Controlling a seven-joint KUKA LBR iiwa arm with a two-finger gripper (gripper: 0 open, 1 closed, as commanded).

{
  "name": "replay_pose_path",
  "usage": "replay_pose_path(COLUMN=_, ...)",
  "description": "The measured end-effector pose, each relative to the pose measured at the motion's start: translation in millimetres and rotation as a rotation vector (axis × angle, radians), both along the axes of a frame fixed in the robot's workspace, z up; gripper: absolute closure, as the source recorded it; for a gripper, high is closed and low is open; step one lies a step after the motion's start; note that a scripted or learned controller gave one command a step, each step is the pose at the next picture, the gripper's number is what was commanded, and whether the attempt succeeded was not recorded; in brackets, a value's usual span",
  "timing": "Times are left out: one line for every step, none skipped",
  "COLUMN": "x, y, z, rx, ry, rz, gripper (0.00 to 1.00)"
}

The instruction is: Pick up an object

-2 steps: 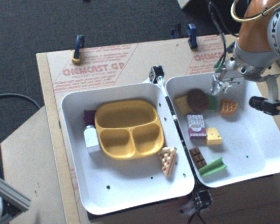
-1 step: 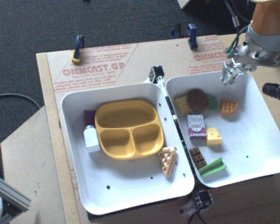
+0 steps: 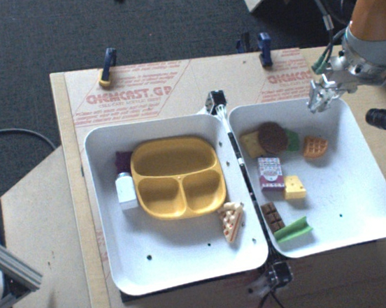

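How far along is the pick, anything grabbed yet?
Nothing looks picked yet. The pincer hangs over the right bin's upper rim, nothing visible between its tips. The waffle, cookie and cheese wedge lie in that bin. Left: descend, close on one, lift.

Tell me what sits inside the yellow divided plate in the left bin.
Nothing is visible in the three compartments of the yellow divided plastic plate; their floors look bare. Whatever lies under it is hidden. A white bottle and a purple item sit against its left rim.
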State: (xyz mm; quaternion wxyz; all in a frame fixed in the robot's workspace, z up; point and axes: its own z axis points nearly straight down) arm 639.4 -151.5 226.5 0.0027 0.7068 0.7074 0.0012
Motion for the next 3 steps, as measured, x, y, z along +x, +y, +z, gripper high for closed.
replay_pose_path(x=-19, y=58, z=6, rx=0.004, ry=0.009, rz=0.004, gripper=1.0)
replay_pose_path(x=-37, y=103, z=-7, rx=0.004, ry=0.011, rz=0.003, gripper=1.0)
replay_pose_path(x=-55, y=157, z=8, rx=0.005, ry=0.01, rz=0.005, gripper=1.0)
